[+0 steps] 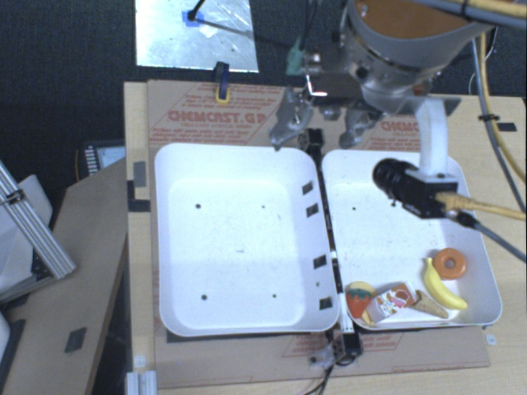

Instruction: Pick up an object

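Observation:
Several small objects lie in the front right corner of the right bin (370, 237): a yellow banana (441, 285), an orange ring (450, 262), a red-orange fruit (359, 299), a white and red packet (392, 300) and a tan cone-shaped piece (431, 306). My gripper (323, 130) hangs high over the far edge of the bins, above the divide between them. Its two grey fingers (288, 127) are spread wide with nothing between them. It is far from the objects.
The left bin (239, 237) lies beside the right one, joined by black clips (316, 212). A black cylinder (408, 186) on a white bracket, with a yellow cable, hangs over the right bin's far part. Cardboard (214, 113) underlies both bins.

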Action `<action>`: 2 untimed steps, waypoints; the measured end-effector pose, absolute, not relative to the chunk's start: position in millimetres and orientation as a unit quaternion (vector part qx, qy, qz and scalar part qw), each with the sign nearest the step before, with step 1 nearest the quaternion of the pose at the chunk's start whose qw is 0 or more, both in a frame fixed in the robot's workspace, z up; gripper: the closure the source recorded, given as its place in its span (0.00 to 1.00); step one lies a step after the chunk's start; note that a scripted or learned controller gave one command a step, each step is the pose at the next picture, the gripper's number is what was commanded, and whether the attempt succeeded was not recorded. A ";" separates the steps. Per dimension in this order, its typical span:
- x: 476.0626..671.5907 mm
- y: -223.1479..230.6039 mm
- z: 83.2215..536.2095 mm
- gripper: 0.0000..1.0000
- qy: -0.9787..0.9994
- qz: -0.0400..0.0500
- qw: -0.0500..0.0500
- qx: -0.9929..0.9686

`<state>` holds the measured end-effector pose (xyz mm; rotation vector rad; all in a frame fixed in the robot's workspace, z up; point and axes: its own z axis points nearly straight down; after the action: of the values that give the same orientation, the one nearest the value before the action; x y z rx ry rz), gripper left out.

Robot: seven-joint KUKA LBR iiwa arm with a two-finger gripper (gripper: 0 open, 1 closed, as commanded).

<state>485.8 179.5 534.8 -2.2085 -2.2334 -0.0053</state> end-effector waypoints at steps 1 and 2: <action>486.7 175.6 546.6 1.00 -0.709 -0.003 -0.001 -0.705; 485.9 231.2 477.0 1.00 -0.709 0.001 0.000 -0.705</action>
<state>485.9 231.2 477.0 -2.2152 -2.2264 0.0017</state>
